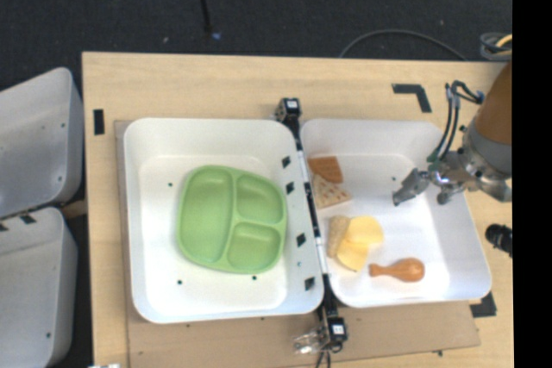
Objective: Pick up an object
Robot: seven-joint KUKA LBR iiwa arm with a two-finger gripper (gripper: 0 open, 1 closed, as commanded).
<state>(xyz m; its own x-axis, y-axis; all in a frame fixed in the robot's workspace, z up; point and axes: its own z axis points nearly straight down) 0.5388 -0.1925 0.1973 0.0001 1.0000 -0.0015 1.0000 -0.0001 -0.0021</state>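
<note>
The right bin (448, 271) holds several pieces of toy food, any of which could be the thing to pick up. Nearest the gripper (423, 188), below it and a little to its left in the view, lies a yellow block of cheese (360, 241), resting against a pale slice of bread (337, 233) on its far side from the tool. Just below the cheese and closer to the bin's front edge lies an orange-brown drumstick (402, 271), its thin end pointing toward the bread. Farther left of the gripper, along the divider between the bins, sit a brown cracker (326, 168) and a lighter speckled cracker (331, 194), touching each other.

The gripper hangs over the upper right part of this bin, apart from all the food. Its two grey fingers (409, 190) stand spread, with nothing between them. The grey arm (493, 129) with its orange band enters from the right.

Well to the left of the tool, past the divider, the left bin (142, 289) holds a green divided plate (231, 220) lying flat near its middle. Both bins rest on a pale wooden bench (190, 82).
</note>
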